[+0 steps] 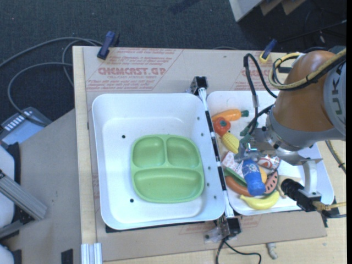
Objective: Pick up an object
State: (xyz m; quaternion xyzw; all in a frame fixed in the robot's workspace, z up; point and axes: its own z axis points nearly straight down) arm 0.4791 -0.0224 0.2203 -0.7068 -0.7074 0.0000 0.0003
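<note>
My gripper [247, 148] hangs low over the middle of the right bin [325, 187], beneath the grey wrist and orange band. A blue can [253, 176] with a white label lies right in front of it, close to the tip; whether they touch is unclear. Around the can are a yellow banana [262, 202], a red chili [235, 185], a watermelon slice [271, 182] and a white-and-red packet [228, 161]. Farther back lie a corn cob [230, 142], a red-orange fruit [221, 126] and a carrot [230, 115].
The left bin [110, 147] holds a green divided plate [166, 168]. A black-clipped ridge [211, 142] separates the bins. The arm's body covers the right bin's far right side. Blue clamps [106, 44] sit at the bench's back edge.
</note>
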